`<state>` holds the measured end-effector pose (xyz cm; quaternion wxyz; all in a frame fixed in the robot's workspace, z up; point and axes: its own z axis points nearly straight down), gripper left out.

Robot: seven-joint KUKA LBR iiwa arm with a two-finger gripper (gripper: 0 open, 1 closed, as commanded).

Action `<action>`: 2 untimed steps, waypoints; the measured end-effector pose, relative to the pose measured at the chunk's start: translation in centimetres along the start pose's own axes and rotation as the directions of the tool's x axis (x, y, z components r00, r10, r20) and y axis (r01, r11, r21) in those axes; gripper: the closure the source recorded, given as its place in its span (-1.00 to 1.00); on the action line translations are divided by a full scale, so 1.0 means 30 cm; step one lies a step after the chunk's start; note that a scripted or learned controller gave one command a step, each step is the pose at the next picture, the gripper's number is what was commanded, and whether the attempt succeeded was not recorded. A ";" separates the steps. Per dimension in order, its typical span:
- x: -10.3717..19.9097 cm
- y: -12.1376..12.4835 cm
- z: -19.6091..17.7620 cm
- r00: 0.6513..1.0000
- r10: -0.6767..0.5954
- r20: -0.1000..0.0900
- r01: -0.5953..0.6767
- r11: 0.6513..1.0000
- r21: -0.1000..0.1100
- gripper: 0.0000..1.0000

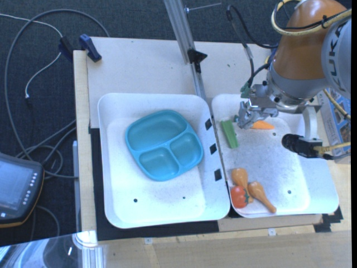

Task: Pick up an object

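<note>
My gripper hangs over the far part of the right bin. A small orange carrot-like piece lies right beside its tip, touching or nearly so; whether it is gripped is not visible. A green stick lies just left of the gripper by the bin's left wall. In the near left corner of that bin sit an orange gourd, a red tomato and an orange drumstick-shaped piece.
The left bin holds a blue divided plate. A grey metal pole slants down to the wall between the bins. Cables and a screen lie on the dark floor at left.
</note>
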<state>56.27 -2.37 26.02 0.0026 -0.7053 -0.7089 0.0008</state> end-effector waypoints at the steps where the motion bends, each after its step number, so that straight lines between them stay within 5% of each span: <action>1: 0.141 -0.071 0.002 1.000 0.000 0.000 0.000 1.000 -0.001 1.00; 2: 0.284 -0.148 0.020 1.000 0.000 0.000 0.000 1.000 0.000 1.00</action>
